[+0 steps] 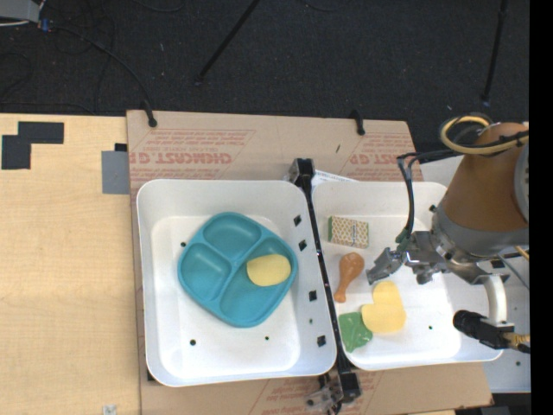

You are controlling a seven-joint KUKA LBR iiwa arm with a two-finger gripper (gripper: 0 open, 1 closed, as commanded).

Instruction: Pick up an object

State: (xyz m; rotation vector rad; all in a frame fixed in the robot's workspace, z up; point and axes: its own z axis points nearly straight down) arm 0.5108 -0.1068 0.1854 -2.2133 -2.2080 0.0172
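- Nearest the camera, in the right bin (406,357), a green toy piece (352,330) lies touching a yellow mitten-shaped toy (385,310) along the bin's front.
- Gripper (386,264) hangs just above the yellow toy's upper tip, the grey-and-orange arm reaching in from the right; its dark fingers look spread a little with nothing between them, though the tips are small and hard to read.
- Yellow toy sits directly toward the camera from the fingers, its long axis running roughly front to back, so it looks the likeliest target for a short drop.
- Just left of the fingers lies a brown drumstick toy (347,274), long axis near-vertical in the view, thin end toward the front; it is the other candidate.
- Farther back rests a small patterned packet (348,230).
- Left bin (164,353) holds a teal divided plate (233,271) with a pale yellow lump (269,270) in one compartment, well apart from the gripper.
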